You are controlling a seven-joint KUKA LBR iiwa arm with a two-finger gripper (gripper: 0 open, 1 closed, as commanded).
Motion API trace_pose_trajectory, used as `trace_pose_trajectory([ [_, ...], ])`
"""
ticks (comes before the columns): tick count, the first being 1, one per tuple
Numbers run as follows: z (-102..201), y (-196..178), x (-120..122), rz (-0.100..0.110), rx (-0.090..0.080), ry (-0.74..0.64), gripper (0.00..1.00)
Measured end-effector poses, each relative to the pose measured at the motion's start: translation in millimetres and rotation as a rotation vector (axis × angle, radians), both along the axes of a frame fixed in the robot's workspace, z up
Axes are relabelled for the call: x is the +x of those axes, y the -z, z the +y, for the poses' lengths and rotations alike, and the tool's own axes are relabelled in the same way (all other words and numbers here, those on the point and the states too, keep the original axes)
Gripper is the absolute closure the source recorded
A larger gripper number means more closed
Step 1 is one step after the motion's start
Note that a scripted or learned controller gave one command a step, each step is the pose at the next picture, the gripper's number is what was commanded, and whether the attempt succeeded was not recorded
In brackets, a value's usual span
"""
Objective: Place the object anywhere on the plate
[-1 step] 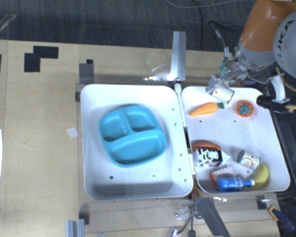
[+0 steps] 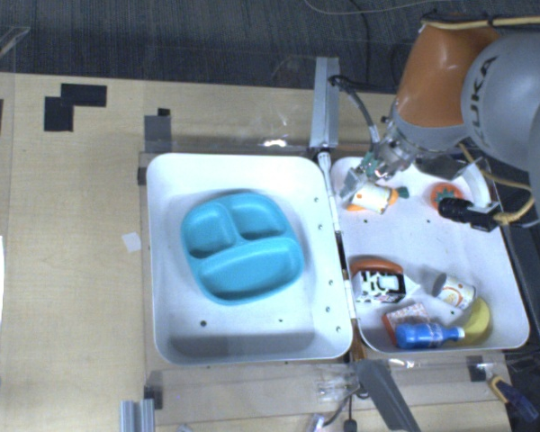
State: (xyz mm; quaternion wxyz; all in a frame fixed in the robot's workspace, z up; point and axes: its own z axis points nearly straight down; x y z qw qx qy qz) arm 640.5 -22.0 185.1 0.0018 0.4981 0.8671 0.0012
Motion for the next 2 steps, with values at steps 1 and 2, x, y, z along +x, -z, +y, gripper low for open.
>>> trace_pose_trajectory([
  [1, 52, -1, -16, -0.001, 0.000, -0.193, 1.00],
  [2, 96, -1, -16, -0.003, 0.000, -0.143, 1.00],
])
